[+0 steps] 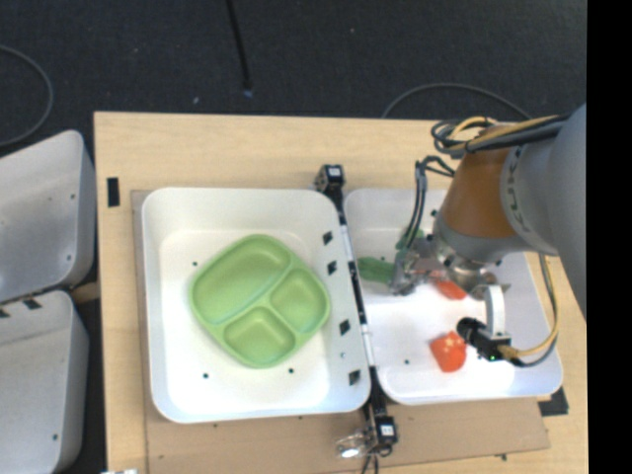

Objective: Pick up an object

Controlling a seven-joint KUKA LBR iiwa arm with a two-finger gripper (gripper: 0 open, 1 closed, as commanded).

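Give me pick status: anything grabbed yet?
Done: arm is down in the right bin. In hand: tool sits low by a green item; can't confirm a grasp. Left: secure and lift something; the orange object lies loose.

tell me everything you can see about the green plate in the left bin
The green plate is a light green divided dish, looking like smooth plastic, with rounded corners and three compartments: one long one along its upper left and two smaller ones toward its lower right. All three look bare. It lies flat, right side up, turned at an angle, near the middle of the left bin, resting on the white floor. Nothing else touches it, and the arm is over the other bin.
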